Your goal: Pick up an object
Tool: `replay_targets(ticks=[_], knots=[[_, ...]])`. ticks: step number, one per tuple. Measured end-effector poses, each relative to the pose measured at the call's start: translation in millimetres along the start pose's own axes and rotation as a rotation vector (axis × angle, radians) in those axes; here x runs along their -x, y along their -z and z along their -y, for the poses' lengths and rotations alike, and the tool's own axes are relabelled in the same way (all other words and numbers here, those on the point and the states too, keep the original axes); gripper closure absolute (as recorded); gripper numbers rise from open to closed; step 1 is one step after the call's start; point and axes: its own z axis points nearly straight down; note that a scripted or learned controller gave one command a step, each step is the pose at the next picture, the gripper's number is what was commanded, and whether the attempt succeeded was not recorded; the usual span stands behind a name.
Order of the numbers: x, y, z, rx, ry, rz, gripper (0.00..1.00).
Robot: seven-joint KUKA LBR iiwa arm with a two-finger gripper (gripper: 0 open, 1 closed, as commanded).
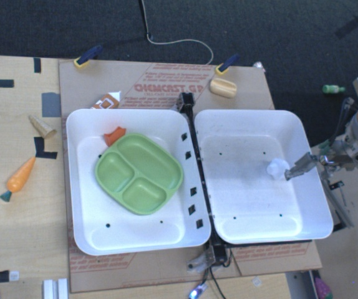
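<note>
At the far left of the frame a toy carrot (20, 177) lies on the bare bench, with a small tan cone-shaped piece (42, 127) just above it. Further right a sheet of cardboard (166, 86) lies under both bins, held at its upper edge by two clamps with blue and yellow handles (88, 56). The left bin (82, 229) holds a green divided plate (140, 173), which lies flat in the middle of the bin with its three compartments facing up. An orange object (113, 134) lies at the plate's upper left edge, partly hidden beneath it. Between the two bins runs a dark strip with black clips (194, 167). Above the right bin, on the cardboard, sits a small tan bread roll (223, 88). The right bin (254, 229) has a small pale, whitish object (276, 166) lying on its floor near the right wall. The gripper (295, 169) reaches in over that right wall at a slant, its grey tip just beside the pale object and seemingly touching it. The tip is too small and blurred to tell how it is set, or whether it has hold of anything. A green item (332, 90) lies on the dark floor at the upper right.
</note>
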Motion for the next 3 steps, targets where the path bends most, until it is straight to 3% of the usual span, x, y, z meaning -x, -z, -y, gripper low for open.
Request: replay_targets(ticks=[1,2,3], knots=[[-30.5,272.4,-13.2,0.019,0.004,0.006,0.00],[-126.6,79.6,-5.3,-0.018,0.007,-0.006,0.00],[-121.5,98.3,-7.2,-0.001,0.002,0.000,1.00]])
